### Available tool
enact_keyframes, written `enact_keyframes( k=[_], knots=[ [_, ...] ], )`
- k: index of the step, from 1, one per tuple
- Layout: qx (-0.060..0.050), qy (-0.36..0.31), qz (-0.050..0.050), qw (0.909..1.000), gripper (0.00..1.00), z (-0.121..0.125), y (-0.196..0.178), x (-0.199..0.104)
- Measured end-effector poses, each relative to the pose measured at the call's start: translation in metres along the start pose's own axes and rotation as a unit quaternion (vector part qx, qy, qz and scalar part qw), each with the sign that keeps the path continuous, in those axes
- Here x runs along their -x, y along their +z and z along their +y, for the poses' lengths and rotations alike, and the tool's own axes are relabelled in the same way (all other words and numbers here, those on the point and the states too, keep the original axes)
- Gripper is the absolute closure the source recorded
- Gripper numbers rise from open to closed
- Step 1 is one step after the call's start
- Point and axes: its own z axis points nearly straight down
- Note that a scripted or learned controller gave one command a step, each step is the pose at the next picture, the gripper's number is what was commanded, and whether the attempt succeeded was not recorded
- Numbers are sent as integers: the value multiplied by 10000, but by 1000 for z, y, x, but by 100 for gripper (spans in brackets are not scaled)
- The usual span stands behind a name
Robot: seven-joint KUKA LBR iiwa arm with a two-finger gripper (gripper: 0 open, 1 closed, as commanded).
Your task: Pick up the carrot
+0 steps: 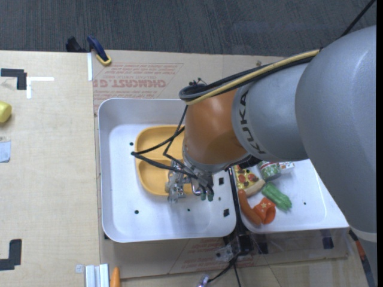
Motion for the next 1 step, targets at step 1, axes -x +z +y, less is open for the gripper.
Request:
enact_keyframes(
  k=[1],
  knots=[
    [-11,352,-78,9994,100,17,0,-14]
  ],
)
